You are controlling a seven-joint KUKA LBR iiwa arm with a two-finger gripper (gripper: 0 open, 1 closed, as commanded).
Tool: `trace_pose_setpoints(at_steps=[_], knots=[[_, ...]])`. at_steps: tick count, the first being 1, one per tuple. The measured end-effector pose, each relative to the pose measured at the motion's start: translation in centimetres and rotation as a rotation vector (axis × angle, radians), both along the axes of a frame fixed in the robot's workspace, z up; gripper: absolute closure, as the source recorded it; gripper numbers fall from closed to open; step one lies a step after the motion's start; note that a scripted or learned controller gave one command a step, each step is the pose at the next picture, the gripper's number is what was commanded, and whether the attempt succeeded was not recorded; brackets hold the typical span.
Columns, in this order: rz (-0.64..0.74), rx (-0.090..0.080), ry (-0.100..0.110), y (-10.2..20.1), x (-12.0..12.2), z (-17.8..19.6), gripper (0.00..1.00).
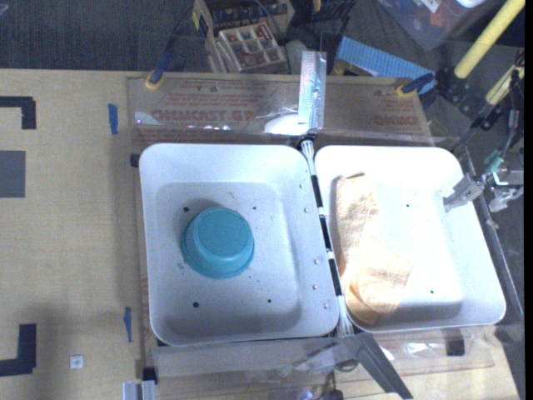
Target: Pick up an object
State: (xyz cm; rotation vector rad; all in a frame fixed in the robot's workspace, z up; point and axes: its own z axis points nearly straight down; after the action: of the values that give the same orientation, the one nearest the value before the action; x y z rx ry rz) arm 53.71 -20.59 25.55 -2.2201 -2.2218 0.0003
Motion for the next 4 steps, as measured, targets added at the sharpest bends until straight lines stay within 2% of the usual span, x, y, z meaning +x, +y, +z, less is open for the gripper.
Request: trace_pose_setpoints(at_steps=[1,2,3,4], knots=[[0.06,-0.003,-0.004,-1.7,2.8,18.1,0.0],[0.06,-0.003,-0.004,-1.7,2.8,18.1,0.0],[-0.027,-0.001,-0.002,4.0,6.4,2.3,0.0],[-0.077,0.0,0.002,14.1,9.1,-6.2,0.0]])
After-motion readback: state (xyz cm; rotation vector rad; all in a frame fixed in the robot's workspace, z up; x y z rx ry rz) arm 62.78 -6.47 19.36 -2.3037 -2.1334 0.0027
